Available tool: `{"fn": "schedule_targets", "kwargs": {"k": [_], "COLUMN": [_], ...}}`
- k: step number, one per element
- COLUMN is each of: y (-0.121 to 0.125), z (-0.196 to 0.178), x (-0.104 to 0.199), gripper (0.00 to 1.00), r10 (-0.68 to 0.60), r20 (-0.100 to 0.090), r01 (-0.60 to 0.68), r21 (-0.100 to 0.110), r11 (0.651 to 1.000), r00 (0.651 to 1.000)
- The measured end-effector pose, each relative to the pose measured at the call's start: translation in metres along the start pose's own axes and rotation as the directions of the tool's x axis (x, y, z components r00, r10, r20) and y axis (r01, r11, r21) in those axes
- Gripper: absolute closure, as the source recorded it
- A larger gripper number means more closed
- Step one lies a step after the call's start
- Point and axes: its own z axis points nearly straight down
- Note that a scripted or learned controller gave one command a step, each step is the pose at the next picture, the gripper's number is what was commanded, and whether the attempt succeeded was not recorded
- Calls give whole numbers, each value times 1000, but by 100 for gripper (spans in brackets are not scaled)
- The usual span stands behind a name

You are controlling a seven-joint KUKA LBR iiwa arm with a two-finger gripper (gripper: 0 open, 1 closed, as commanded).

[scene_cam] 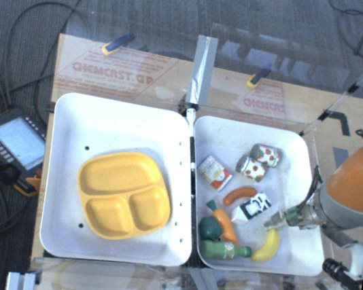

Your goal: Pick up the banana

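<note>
The yellow banana (266,246) lies in the right bin (305,146), near its front right corner, beside a green bottle (226,250). My gripper (282,218) reaches in from the right and hangs just above and behind the banana, close to a black-and-white box (254,205). Nothing can be seen held in it. The arm's orange band (362,179) sits over the bin's right wall.
The right bin also holds two small cans (259,161), a red-and-white carton (215,172), a red sausage (239,195), a carrot (225,224) and a dark green vegetable (209,228). A yellow divided plate (125,195) lies in the left bin (76,116).
</note>
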Motion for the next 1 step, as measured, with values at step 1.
{"fn": "schedule_targets", "kwargs": {"k": [1], "y": [26], "z": [6], "x": [-13], "gripper": [100], "r10": [-458], "r20": [0], "r01": [458], "r21": [11], "r11": [889], "r00": [889]}}
